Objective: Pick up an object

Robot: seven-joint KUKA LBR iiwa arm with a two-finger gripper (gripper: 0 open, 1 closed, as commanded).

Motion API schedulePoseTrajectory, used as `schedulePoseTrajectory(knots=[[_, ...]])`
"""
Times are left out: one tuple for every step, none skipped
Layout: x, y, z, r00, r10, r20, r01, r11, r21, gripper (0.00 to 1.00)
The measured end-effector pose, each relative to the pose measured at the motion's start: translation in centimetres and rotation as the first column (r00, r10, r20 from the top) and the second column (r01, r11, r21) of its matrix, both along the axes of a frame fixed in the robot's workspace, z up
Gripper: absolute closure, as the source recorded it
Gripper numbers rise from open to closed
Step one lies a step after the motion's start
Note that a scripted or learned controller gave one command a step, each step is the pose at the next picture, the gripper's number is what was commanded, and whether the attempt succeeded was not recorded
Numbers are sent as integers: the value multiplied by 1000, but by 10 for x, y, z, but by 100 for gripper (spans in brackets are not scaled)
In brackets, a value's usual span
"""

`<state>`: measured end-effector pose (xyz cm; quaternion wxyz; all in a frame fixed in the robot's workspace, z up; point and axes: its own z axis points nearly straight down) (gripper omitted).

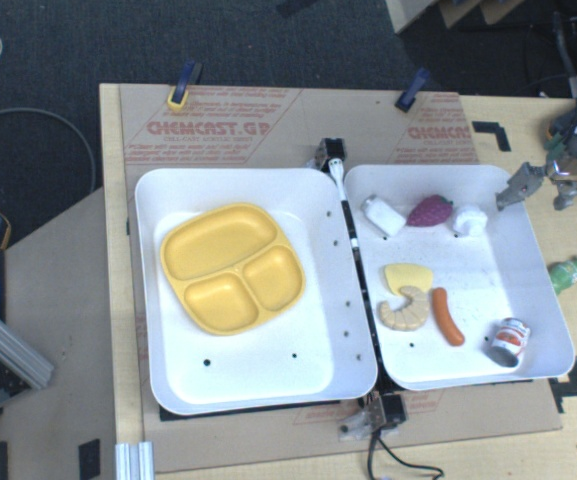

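The right bin [528,268] holds several small objects. A white piece [383,215], a magenta fruit-like piece [429,211] and a white lump [470,222] lie along its far side. Nearer the front are a yellow wedge [408,276], a tan curved piece [405,314], an orange-red sausage [447,316] and a small tin [509,341]. My gripper [543,190] hangs over the bin's far right rim, open, with nothing between its fingers [517,185]. It stands to the right of the white lump and apart from it.
In the left bin [158,298] lies a yellow divided plate [231,266]. A green bottle [571,271] rests on the bench outside the right bin's right wall. Clamps [180,86] hold the board at the back edge.
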<state>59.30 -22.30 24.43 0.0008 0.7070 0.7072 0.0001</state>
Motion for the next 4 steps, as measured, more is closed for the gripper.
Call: schedulePoseTrajectory(knots=[[-16, 51, -168, 1000, 3, -11, -3, 1000, 7, 0], [-46, 117, -159, 1000, 5, -3, -5, 1000, 5, 0], [-115, 131, -159, 1000, -2, -4, 2, 1000, 3, 0], [-112, 131, -148, 1000, -2, 3, 2, 1000, 0, 100]])
